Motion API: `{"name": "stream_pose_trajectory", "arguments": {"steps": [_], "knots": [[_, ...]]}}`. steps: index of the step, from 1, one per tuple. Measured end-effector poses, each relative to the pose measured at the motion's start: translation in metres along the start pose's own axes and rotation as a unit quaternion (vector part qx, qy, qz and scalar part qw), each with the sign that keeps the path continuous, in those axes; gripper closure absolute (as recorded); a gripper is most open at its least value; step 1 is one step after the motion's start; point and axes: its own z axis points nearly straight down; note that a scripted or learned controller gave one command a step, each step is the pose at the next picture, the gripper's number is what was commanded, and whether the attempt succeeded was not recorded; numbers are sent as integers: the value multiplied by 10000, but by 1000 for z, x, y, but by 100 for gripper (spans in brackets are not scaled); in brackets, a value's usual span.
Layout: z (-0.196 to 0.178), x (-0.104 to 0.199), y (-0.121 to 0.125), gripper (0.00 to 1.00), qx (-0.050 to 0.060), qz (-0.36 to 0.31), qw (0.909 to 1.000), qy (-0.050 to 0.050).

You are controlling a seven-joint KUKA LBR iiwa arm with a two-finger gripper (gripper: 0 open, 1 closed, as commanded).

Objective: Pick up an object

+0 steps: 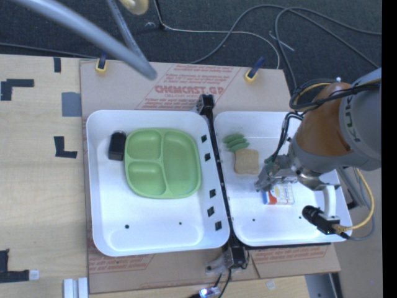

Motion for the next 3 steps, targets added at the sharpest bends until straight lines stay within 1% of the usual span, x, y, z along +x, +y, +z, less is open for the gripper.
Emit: {"name": "stream_pose_trajectory", "arguments": {"steps": [1,2,3], "knots": [[-63,2,3,100,-45,6,10000,-11],[-110,-5,-1,100,-42,11,10000,-14],[-134,-5,-1,100,-28,7,10000,-7]]}}
